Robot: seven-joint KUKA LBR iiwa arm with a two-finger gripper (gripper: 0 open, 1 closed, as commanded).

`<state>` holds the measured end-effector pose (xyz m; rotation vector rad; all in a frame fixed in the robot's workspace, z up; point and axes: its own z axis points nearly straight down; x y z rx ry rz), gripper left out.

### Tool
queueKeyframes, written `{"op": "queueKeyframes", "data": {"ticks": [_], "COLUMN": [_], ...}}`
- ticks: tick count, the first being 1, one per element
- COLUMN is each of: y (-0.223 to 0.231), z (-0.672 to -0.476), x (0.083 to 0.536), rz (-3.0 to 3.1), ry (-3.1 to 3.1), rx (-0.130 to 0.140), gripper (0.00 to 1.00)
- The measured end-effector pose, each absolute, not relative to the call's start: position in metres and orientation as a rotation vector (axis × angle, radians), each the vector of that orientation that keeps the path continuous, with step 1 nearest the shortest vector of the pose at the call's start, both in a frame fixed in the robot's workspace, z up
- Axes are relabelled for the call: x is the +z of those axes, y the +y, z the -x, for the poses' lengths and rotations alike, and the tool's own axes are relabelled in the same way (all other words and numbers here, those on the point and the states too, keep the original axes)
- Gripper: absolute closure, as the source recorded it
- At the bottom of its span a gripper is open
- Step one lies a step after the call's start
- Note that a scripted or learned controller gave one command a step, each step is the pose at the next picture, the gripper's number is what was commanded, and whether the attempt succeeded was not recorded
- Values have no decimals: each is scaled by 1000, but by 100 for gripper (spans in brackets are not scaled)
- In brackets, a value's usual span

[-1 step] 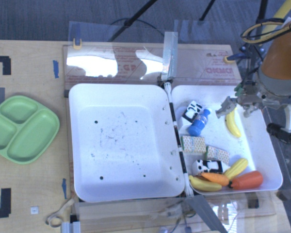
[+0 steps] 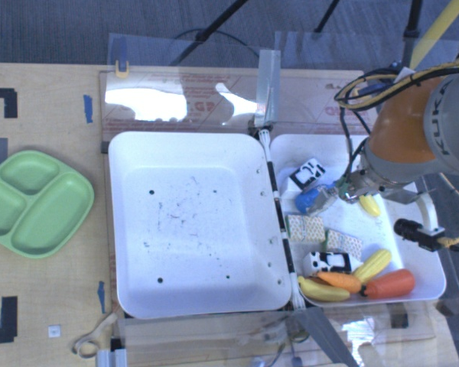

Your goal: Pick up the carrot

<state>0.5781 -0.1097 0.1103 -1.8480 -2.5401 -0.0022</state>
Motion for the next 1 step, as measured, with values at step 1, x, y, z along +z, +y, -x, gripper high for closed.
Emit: {"op": "queueKeyframes", "data": {"ticks": [1], "y": [-138], "z": [-645], "x": [131], "rz": [2486], "ry": [-1924], "rx": [-1], "gripper": [0]}}
